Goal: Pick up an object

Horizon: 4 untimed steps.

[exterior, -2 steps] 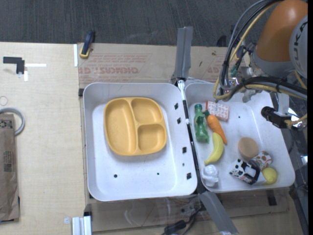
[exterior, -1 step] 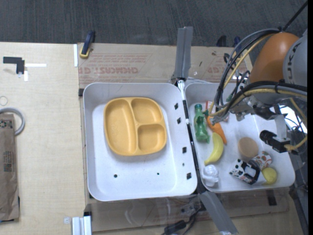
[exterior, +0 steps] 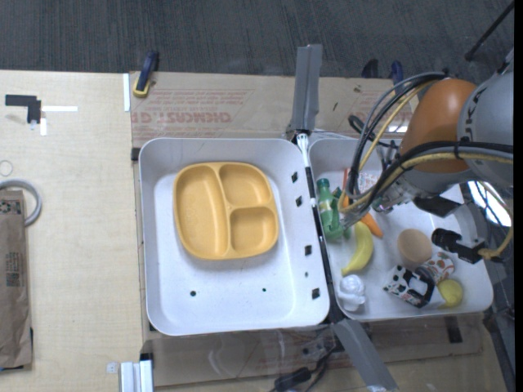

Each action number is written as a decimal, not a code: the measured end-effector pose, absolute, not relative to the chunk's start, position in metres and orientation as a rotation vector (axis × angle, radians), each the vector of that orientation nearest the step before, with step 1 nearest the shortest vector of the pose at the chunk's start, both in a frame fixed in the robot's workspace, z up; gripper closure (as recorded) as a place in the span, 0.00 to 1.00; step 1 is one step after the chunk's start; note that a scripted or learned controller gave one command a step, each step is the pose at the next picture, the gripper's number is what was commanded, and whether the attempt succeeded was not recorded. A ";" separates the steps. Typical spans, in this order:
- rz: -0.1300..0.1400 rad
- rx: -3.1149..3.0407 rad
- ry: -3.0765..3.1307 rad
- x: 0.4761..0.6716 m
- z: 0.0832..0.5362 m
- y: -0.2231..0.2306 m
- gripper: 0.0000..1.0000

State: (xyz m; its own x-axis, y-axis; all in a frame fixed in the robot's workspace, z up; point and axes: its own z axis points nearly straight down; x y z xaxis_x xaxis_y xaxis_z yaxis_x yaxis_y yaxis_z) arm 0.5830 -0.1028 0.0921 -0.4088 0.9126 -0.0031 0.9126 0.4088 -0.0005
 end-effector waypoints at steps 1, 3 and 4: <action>0.000 1.800 2.572 0.578 0.092 -0.132 0.00; -0.001 1.532 2.743 0.511 0.149 -0.118 0.00; 0.000 1.435 2.792 0.534 0.092 -0.113 0.00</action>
